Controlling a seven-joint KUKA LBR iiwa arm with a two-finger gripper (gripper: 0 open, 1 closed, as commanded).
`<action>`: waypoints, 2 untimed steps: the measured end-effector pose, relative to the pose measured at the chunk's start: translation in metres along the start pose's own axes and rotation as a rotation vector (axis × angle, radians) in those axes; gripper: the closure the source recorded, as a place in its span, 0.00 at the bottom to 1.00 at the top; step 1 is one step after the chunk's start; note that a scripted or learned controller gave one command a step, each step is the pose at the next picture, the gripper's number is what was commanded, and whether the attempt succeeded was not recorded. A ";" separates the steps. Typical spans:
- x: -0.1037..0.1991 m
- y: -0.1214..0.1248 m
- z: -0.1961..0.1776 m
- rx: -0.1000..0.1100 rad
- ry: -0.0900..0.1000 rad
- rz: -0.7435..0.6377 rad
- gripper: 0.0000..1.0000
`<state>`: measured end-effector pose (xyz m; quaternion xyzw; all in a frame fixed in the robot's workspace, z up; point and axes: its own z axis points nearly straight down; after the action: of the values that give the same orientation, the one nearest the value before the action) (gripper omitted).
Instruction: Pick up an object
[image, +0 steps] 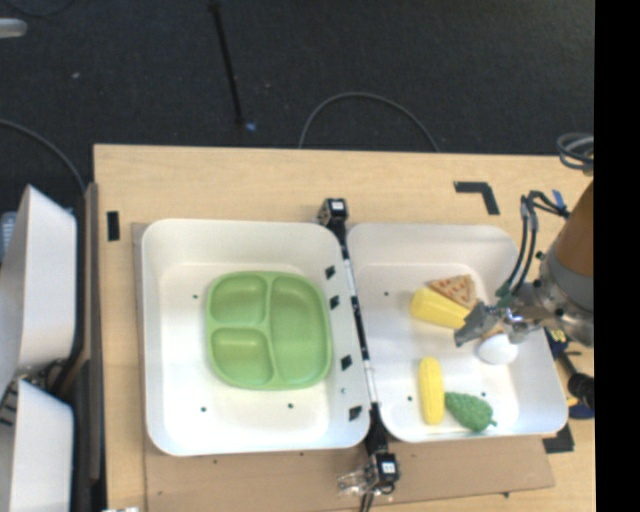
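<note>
Hidden: we see white boxes (40, 300) cut off at the left edge. On the right the arm (572, 265) is cropped, so we see just its wrist and gripper (478, 326).
Hard to make out: we cannot tell whether the gripper's fingers are parted or closed; they read as a dark grey blur. A small white object (497, 349) lies just below them, too blurred for us to name, and we cannot tell if they touch it.
Floor: we see dark carpet beyond the bench, with black cables (365, 110) looping across it.
Bench: we see a pale wooden top (220, 180) with black corner marks, bare along its far side.
Left bin: we see a white bin (165, 400) holding a green tray (268, 329) with three compartments, lying flat near the centre and apart from all four walls.
Divider: we see the two bins meet along a rim with black clips (349, 330).
Right bin: we see a white bin (395, 260) with a yellow block (438, 308) touching a pizza slice (455, 289) behind it, both just left of the gripper. A corn cob (431, 390) lies nearer the front, just beside a green toy (470, 411) at the front wall.
Open room: we see bare floor in the right bin's far left corner and between the block and the cob.
</note>
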<state>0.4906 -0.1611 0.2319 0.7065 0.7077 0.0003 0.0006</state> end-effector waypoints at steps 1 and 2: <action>0.006 0.001 0.061 0.006 0.001 0.002 0.00; 0.003 0.001 0.124 0.006 0.000 0.003 0.00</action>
<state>0.4917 -0.1584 0.1078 0.7076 0.7066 -0.0017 -0.0016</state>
